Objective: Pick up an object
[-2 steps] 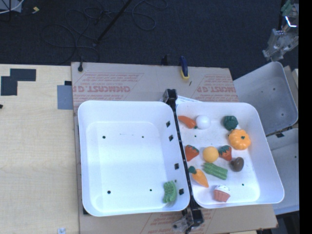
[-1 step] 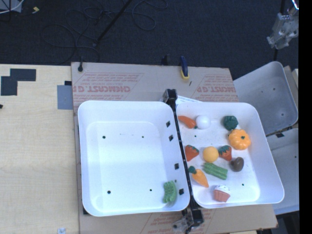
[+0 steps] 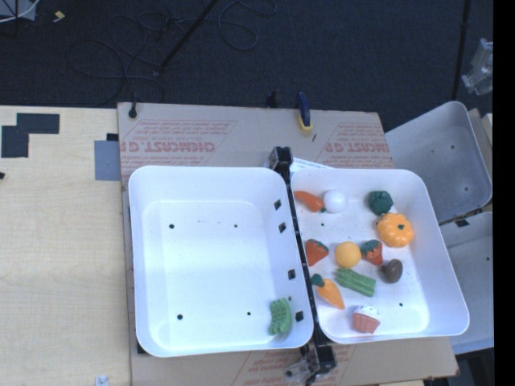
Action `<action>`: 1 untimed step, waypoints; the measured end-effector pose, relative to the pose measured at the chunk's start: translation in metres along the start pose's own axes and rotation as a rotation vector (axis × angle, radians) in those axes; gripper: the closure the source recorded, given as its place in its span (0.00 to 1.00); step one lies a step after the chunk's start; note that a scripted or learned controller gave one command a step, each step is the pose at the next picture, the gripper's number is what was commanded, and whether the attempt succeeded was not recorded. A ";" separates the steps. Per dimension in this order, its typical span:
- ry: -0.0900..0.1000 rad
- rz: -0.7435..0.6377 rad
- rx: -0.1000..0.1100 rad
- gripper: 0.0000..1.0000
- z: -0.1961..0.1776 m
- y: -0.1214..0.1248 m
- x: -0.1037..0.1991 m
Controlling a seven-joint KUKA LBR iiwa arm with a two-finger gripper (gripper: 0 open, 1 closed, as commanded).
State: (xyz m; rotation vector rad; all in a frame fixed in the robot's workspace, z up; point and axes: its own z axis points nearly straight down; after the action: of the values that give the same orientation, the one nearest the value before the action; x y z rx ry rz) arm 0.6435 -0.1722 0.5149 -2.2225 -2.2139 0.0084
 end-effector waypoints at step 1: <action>0.000 -0.003 -0.006 1.00 -0.024 -0.008 -0.004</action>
State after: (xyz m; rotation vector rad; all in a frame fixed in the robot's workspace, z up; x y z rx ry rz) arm 0.6360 -0.1766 0.5388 -2.2220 -2.2210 0.0014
